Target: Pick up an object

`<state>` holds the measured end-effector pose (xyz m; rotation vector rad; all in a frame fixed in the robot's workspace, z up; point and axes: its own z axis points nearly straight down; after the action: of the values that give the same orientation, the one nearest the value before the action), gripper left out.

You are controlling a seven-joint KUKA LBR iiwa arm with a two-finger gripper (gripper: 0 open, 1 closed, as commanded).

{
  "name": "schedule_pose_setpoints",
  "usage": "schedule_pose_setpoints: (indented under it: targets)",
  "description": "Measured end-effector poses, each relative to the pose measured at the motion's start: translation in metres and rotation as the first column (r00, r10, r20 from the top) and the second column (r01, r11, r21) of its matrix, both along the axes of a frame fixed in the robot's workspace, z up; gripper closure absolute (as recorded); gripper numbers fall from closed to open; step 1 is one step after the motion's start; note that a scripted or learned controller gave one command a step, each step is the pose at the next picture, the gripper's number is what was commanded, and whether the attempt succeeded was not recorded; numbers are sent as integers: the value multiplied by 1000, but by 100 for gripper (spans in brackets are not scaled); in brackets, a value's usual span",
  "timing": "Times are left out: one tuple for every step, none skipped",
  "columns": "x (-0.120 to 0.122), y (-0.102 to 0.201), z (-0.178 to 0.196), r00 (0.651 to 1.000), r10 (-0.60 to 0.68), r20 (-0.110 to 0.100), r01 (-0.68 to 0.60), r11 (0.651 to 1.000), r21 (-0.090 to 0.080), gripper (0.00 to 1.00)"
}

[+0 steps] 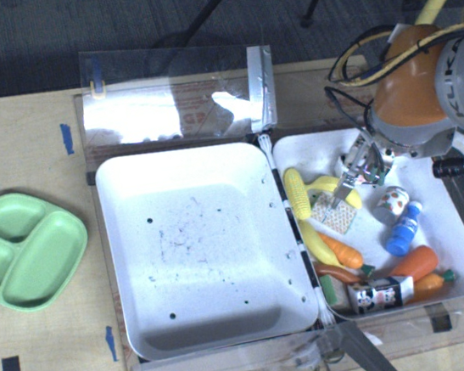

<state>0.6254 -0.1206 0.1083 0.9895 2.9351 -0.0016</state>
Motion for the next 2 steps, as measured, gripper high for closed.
schedule_pose_setpoints:
  targets:
    - [4,-1,12,1000,-2,19,2,1000,-3,100]
    - [4,-1,12,1000,-1,18,1,1000,-3,0]
